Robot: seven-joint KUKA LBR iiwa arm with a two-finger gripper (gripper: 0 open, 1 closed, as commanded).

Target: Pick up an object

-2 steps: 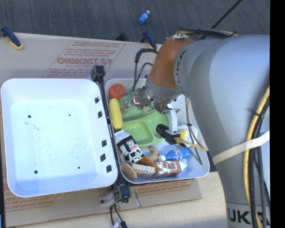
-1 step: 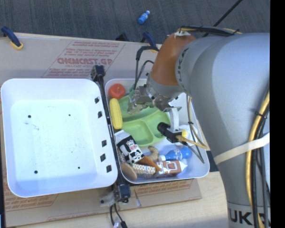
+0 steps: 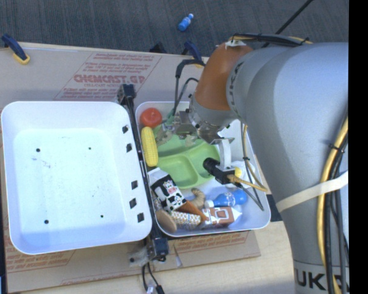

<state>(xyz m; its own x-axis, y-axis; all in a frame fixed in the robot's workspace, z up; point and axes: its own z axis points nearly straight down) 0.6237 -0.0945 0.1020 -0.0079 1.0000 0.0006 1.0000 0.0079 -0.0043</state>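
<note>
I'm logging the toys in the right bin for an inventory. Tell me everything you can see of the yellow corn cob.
The corn cob is a yellow toy that looks like plastic, with rows of bumpy kernels. It lies flat and lengthwise along the left wall of the right bin. A red tomato-like toy sits just beyond its far end, and the green tray lies at its right side. It looks whole.

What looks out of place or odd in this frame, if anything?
A small blue object lies on the dark floor beyond the bench, away from both bins. Every other item, such as the corn cob and green tray, is crowded into the right bin under the arm.
</note>
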